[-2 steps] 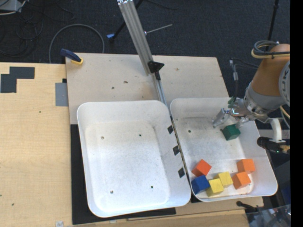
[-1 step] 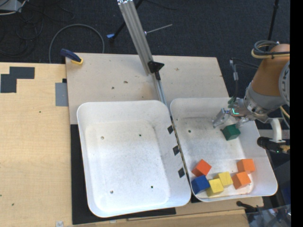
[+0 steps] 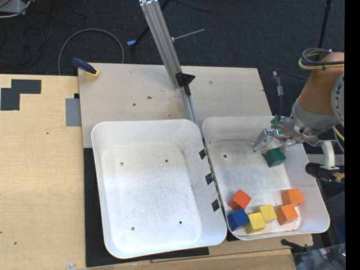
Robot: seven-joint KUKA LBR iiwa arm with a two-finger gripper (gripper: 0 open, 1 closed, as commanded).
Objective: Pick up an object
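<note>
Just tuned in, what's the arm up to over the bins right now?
The arm's gripper is low in the right bin, right at a green block near its far side. Whether the block is held is unclear. Orange, yellow and blue blocks cluster at the bin's near edge, with one orange block apart.

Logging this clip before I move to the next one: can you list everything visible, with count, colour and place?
bins: 2, white, side by side on the bench; left bin, right bin
orange blocks: 3, right bin, near end; one left of the cluster, two at the right
yellow blocks: 2, right bin, near end
blue block: 1, right bin, near end
green block: 1, dark green, right bin, far right part, right under the gripper
clamp: 1, blue and yellow, far left corner of the board
aluminium bar: 1, silver, slanting above the bins
arm: 1, grey with orange band, reaching from the right
gripper: 1, above the green block
</note>
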